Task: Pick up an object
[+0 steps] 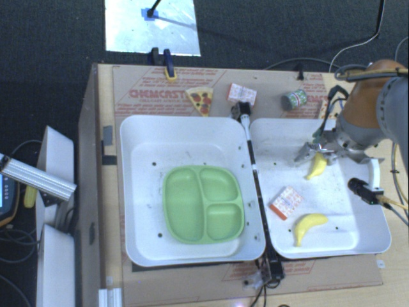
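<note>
- We find the gripper (312, 152) low in the right bin (370, 232), its metal fingers splayed to either side; we read them as spread, nothing pinched between them.
- The nearest candidate, a small banana (317, 165), lies just below the fingertips, touching or close to it; we cannot tell which.
- A second banana (308, 226) sits well below the gripper, toward the bin's near wall; a small printed box (286, 202) lies down and to the left, between the two.
- Risk, in our judgement: the small banana is curved and smooth, so closing fingers could squirt it sideways or catch only its tip.
- Risk: a descent slightly off centre would push it along the floor rather than straddle it.
- Room: open white floor right of and below the gripper; the divider between bins (251, 155) stands well to its left, the far wall close above.
- Beyond the divider, the left bin (137, 190) carries a green divided plate (203, 203), clear of this work.
</note>
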Motion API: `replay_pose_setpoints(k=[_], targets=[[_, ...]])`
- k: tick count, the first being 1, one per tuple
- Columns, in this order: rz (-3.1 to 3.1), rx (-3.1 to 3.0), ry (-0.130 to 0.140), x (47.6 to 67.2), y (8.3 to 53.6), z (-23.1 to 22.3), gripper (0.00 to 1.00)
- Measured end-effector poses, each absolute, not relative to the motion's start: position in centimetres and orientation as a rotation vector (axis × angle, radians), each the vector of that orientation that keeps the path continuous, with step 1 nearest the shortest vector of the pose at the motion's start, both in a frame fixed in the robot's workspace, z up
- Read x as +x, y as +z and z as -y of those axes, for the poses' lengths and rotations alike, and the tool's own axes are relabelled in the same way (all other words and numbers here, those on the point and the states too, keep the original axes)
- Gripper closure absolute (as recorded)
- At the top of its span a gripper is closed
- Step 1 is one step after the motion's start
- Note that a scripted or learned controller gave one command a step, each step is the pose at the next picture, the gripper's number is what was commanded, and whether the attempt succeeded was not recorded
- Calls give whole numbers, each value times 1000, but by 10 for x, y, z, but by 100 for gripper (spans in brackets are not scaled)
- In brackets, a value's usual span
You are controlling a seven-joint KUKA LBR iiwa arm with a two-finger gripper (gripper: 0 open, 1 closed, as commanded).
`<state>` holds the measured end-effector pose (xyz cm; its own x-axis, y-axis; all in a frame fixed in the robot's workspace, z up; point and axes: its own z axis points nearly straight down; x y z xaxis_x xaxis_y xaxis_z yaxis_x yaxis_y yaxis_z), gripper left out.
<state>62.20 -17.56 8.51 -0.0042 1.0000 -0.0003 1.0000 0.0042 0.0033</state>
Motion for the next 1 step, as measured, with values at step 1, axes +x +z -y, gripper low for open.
replay_pose_setpoints(k=[1], targets=[[-2224,2211,5,623,96,176,100]])
